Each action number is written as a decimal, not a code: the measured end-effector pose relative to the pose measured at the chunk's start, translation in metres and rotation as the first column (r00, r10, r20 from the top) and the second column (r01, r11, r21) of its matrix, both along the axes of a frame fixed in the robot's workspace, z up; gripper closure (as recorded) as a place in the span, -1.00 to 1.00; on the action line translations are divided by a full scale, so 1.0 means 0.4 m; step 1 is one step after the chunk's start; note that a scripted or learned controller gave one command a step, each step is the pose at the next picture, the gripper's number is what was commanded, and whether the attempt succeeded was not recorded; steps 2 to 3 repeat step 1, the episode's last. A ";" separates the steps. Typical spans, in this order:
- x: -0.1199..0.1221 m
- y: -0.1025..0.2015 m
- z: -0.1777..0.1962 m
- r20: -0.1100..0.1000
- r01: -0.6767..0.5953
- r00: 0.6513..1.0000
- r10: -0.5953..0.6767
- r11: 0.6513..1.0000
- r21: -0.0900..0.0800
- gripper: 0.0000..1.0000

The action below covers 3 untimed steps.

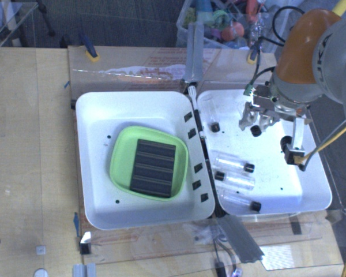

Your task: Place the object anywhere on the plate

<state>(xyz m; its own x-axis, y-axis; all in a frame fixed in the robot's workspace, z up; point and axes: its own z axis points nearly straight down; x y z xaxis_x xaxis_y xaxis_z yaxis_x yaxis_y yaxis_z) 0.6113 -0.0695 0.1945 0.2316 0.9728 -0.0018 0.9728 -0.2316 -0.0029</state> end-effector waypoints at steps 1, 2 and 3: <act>0.000 0.000 0.000 0.000 0.000 1.000 0.000 1.000 0.000 -1.00; 0.000 0.000 0.000 0.000 0.000 1.000 0.000 1.000 0.000 -1.00; 0.000 0.000 0.000 0.000 0.000 1.000 0.000 1.000 0.000 -1.00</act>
